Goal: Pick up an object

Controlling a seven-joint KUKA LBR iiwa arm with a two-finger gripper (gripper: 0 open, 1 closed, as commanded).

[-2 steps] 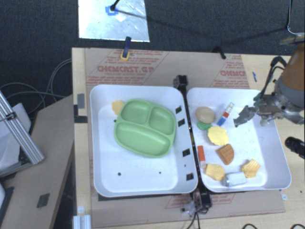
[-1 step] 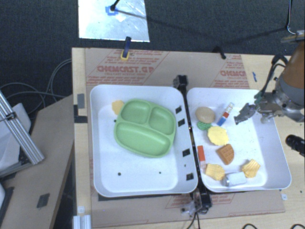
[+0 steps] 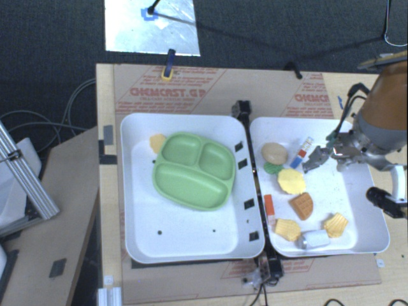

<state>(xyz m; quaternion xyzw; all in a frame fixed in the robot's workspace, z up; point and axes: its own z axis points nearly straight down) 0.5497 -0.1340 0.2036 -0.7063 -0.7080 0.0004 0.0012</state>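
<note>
The left bin (image 3: 137,190) holds a green tray (image 3: 193,170) with a yellow piece (image 3: 157,143) at its upper-left edge. The right bin (image 3: 366,225) holds small food items: a tan roll (image 3: 275,152), yellow pieces (image 3: 292,182), a brown wedge (image 3: 302,205), a white cylinder (image 3: 314,238). Its middle right floor lies bare. The gripper (image 3: 325,153) hangs spread and holds nothing, near the bin's upper rim, the blue-and-white stick (image 3: 301,153) just left of its fingertip.

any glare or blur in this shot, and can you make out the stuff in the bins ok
In the camera view, glare washes out the shiny sheet at the top; the green tray in the left bin reads sharply; the gripper over the right bin is soft, its fingers hard to read.
</note>
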